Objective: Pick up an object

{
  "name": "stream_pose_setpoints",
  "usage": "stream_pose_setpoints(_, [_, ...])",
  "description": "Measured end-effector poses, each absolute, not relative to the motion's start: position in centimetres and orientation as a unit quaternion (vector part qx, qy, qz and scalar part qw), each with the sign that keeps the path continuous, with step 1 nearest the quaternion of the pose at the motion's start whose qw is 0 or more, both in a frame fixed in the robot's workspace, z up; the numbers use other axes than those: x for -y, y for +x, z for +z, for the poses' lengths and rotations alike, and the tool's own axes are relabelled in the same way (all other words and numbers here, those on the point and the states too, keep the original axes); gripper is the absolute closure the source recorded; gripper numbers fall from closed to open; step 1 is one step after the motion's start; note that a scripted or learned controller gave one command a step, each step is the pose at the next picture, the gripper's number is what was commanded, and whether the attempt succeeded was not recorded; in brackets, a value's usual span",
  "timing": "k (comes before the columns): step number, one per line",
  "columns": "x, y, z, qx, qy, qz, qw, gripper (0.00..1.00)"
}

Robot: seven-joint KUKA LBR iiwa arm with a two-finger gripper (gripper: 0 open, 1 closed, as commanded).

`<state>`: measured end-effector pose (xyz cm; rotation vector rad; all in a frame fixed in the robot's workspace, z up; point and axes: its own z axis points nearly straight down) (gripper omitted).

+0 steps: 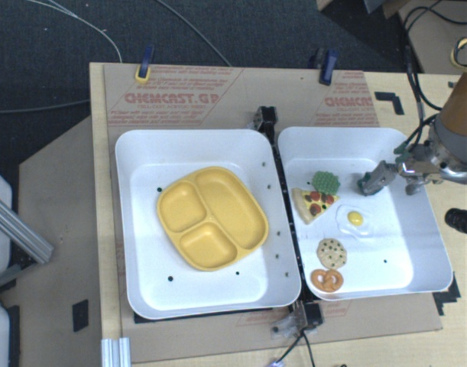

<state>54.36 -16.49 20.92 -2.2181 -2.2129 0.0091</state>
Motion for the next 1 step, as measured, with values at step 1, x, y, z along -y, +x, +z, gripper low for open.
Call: stream_pose_setpoints(1, [16.48,54.61,21.43,0.707,-0.707,0.0000,0.000,0.00])
